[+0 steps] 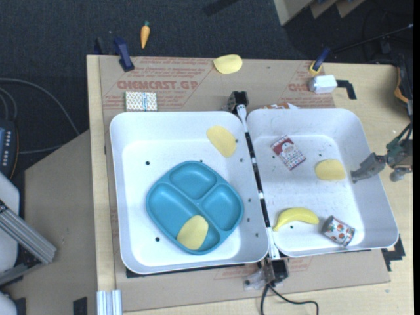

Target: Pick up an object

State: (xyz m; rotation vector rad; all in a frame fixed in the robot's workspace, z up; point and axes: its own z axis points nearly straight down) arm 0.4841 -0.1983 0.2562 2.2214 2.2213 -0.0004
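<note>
From my screen, nearest the bench's [164, 77] front edge, the right bin [367, 238] holds a small can [338, 230] in its front right corner and a banana [295, 218] just left of it. In the left bin [131, 176], a blue divided tray [193, 202] carries a pale yellow piece [193, 233] in its front compartment. Farther back in the right bin I see a yellow lemon-like piece [329, 170] near the right wall and a red-and-white packet [288, 153] towards the middle. The jaws [363, 168] sit at that bin's right rim, close to the lemon-like piece, clamped on nothing I can see; apart or together I cannot tell. Another yellow piece [222, 140] lies at the left bin's back right corner
</note>
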